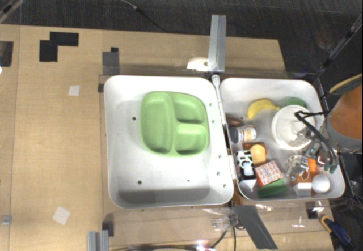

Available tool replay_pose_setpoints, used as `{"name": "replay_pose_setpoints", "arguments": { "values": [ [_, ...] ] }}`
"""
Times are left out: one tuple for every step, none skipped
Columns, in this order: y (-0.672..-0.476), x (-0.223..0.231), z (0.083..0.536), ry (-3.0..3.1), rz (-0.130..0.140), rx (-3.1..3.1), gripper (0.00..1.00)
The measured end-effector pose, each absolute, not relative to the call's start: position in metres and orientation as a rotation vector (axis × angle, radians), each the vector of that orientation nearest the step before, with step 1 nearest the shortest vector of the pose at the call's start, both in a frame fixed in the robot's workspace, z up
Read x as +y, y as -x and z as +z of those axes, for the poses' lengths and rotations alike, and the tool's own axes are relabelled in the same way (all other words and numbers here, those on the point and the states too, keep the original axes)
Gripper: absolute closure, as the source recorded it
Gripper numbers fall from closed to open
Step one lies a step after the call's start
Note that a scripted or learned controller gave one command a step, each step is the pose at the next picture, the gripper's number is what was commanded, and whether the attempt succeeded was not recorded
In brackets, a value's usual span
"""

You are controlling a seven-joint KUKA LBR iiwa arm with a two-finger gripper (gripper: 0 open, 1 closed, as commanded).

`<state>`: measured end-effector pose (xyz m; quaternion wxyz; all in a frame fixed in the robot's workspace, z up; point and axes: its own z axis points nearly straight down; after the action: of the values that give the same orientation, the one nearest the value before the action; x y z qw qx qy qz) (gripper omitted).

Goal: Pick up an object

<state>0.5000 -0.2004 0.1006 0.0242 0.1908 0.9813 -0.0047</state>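
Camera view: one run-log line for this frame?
arm: over right bin's right edge | end effector: state unclear | green tray: left bin | pick: not yet

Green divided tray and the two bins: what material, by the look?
Green divided tray: likely moulded plastic, matte, with rounded compartments and soft highlights. Left bin and right bin: probably thin formed plastic, white, semi-gloss, with rolled rims; painted metal can't be excluded.

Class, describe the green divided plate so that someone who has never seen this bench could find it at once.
Start at the two white bins side by side on the bench and take the left bin. The green plate lies in its middle, pale green with rounded corners, split into one long compartment and two smaller ones. Unlike the right bin, crowded with small things, this bin holds just that plate.
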Motion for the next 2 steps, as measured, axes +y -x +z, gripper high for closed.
{"name": "replay_pose_setpoints", "arguments": {
  "values": [
    [-0.5008, -0.2034, 0.1006, -0.608, -0.001, 3.038, 0.0],
    [-0.5009, -0.2031, 0.1006, -0.632, 0.001, 3.033, 0.0]
  ]
}}
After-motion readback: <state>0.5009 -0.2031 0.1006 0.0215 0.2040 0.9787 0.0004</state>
